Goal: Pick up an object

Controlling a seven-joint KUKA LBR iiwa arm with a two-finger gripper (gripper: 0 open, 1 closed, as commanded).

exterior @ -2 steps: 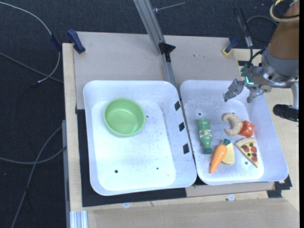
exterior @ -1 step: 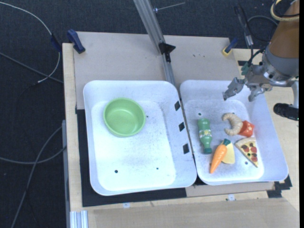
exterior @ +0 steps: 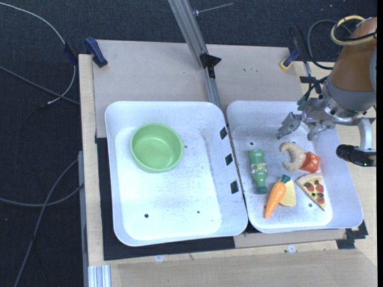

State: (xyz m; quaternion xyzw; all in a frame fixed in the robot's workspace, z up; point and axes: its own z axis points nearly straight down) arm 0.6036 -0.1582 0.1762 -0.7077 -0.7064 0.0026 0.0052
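The right bin (exterior: pixel 263 115) holds several toy foods: a green bottle (exterior: pixel 258 170), an orange carrot (exterior: pixel 273 199), a pizza slice (exterior: pixel 313 190), a tan croissant-like piece (exterior: pixel 293 153) and a red piece (exterior: pixel 310 161) beside it. My gripper (exterior: pixel 302 126) hangs over the back part of this bin, just above the croissant, with its fingers spread and nothing between them. The orange-banded arm comes in from the upper right.
A green bowl (exterior: pixel 157 147) sits in the left bin (exterior: pixel 179 220). A metal pole (exterior: pixel 190 28) slants down to the gap between the bins. Blue clamps (exterior: pixel 94 51) hold the bench's back corners. Cables trail on the dark floor at left.
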